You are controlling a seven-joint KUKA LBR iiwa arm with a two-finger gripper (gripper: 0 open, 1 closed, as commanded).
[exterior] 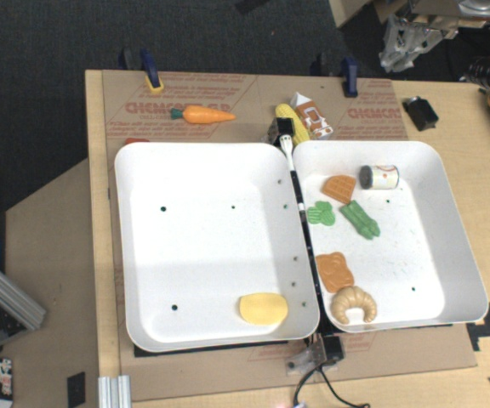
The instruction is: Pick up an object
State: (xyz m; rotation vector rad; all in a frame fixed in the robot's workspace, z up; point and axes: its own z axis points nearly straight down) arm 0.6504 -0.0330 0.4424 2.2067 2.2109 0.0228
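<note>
Gripper [405, 45]: seen at the top right of the view, above and beyond the bench's far right corner, well apart from both bins; nothing is visible between its parts, and whether it is released or clenched cannot be told.

Right bin [449, 228]: a small can [379, 177] lies on its side near the far edge; an orange toast-like piece [340, 188] lies just beside it toward the inner wall; a green leafy piece [321, 214] lies against the inner wall; a green pod-like piece [360, 219] lies just beside it, tilted toward the bin's middle; a second orange piece [335, 271] sits near the inner wall toward the near edge; a croissant [355, 304] lies in the near inner corner.

Left bin [143, 228]: one yellow, rounded object [264, 308] lies close to the near edge, toward the inner corner.

Bench [100, 143], beyond the bins: a carrot [202, 115] lies on the cardboard past the left bin's far edge; a corn cob [291, 119] and a small carton [313, 120] lie together at the far end of the seam between bins; two blue clamps [151, 73] hold the cardboard's far edge.
</note>
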